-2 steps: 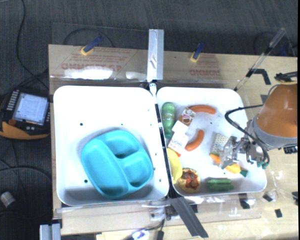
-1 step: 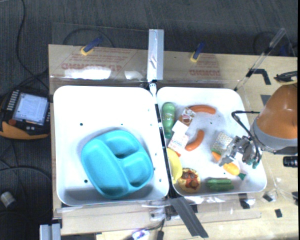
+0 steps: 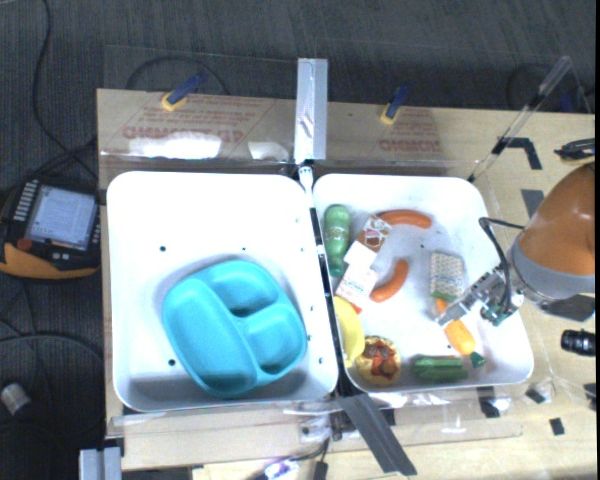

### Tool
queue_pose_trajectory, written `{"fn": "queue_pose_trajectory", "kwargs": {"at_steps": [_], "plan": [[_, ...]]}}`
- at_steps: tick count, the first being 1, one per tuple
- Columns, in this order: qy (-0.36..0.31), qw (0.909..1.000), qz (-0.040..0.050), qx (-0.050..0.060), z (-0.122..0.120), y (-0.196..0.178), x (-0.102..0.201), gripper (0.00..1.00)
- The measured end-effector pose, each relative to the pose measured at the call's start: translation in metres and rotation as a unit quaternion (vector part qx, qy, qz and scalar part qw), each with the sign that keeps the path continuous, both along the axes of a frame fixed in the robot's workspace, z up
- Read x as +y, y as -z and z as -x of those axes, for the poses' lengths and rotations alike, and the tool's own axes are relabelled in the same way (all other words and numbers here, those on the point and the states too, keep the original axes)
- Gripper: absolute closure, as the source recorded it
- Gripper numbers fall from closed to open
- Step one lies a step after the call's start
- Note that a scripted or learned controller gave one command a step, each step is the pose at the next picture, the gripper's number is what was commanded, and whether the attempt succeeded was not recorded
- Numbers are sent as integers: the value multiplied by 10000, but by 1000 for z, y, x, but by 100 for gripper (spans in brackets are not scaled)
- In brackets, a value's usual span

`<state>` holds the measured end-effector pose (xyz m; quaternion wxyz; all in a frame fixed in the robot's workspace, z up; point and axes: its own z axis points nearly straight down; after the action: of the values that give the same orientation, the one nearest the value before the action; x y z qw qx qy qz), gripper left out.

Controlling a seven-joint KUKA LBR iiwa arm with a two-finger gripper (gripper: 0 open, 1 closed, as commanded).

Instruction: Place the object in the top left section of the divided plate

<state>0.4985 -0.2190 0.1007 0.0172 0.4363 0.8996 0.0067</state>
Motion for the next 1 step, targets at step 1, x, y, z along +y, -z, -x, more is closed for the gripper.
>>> {"fn": "queue_pose_trajectory", "kwargs": {"at_steps": [1], "plan": [[985, 9951, -12, 82, 8, 9, 101, 100]]}}
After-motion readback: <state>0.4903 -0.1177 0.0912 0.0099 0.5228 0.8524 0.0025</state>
